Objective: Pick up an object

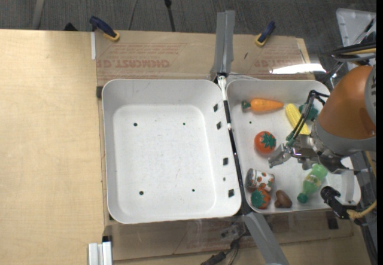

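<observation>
You are looking down on a pale wooden bench (42, 138). A sheet of brown cardboard (155, 57) lies flat on it, held at its far edge by two clamps (105, 28). On the cardboard, two shallow white bins sit touching side by side: the left bin (161, 150) and the right bin (242, 138).

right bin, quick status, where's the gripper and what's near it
Gripper low over right bin, nothing seen between fingers. Tomato just left of it, unlifted. Green bottle and corn close by.
</observation>
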Controlling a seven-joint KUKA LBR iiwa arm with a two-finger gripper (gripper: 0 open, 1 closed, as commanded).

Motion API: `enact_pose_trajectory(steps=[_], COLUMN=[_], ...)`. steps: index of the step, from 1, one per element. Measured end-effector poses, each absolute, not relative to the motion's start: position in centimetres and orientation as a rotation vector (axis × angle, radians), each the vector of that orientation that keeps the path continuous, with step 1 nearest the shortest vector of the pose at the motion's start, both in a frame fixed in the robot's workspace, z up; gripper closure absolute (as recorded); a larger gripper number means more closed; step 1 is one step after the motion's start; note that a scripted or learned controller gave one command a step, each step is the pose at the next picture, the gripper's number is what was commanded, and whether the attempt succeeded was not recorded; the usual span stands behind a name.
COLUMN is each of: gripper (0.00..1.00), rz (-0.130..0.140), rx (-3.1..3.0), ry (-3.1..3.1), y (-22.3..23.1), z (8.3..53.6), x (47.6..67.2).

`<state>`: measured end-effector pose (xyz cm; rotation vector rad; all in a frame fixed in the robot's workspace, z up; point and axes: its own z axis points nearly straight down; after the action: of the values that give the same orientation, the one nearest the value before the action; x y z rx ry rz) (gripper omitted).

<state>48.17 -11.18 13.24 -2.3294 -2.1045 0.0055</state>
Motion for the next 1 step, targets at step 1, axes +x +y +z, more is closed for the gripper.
enact_pose_trajectory(steps=[1], gripper=[0.0], rz=[0.002], rx=[-1.85], ry=[-2.535], y=[-9.36], z=[9.06], x=[48.11])
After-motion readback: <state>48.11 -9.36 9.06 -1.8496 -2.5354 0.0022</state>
